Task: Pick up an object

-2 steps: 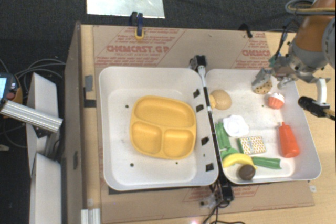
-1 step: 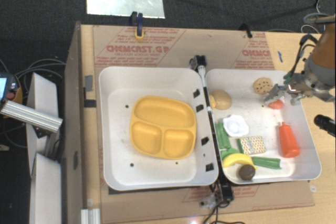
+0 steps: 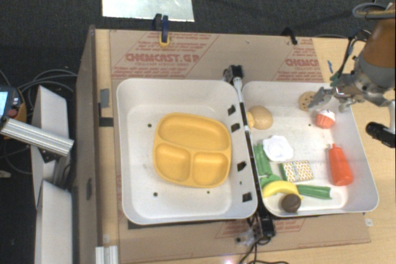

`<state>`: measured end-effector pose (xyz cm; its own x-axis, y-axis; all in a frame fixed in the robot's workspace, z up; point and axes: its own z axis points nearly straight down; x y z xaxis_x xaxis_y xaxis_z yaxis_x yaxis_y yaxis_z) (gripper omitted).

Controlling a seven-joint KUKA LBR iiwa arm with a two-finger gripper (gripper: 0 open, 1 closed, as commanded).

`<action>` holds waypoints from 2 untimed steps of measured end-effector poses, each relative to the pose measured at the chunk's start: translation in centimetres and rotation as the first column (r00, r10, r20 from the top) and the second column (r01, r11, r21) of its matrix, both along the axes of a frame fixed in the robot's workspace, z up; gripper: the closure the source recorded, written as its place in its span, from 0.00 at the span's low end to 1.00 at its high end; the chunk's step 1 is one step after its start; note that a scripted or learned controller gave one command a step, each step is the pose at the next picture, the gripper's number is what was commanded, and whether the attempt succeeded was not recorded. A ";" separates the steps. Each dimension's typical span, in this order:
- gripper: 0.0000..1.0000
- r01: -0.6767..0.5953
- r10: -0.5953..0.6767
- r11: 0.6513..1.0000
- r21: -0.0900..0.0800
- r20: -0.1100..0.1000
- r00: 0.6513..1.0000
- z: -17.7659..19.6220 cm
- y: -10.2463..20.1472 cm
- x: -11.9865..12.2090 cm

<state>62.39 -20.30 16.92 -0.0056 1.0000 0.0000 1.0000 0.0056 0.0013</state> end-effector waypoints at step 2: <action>0.00 -0.001 0.001 1.000 0.001 -0.001 1.000 -8.9 0.6 4.6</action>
